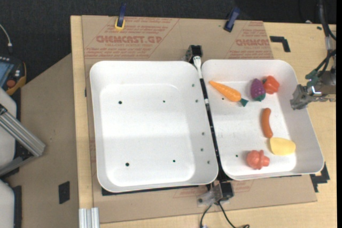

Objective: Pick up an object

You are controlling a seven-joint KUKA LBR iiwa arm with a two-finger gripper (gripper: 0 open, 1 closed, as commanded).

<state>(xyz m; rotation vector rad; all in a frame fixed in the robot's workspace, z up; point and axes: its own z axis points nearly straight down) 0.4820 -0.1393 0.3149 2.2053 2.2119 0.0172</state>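
The right bin [230,69] holds several toy foods. An orange carrot [225,91] lies at the upper left. A purple grape bunch [258,89] touches a red-orange pepper [271,84] beside it. An orange sausage [266,123] lies lower down, with a yellow lemon-like piece [282,146] and a red knobbly fruit [257,159] near the front. My gripper [301,97] hangs over the bin's right rim, to the right of the pepper, and nothing shows in its grasp.
The left bin [107,77] lies beside the right one on a cardboard sheet [160,34]. Blue clamps [121,21] [232,18] pin the sheet's far edge. Small black fittings [193,53] [223,189] sit at both ends of the seam between the bins.
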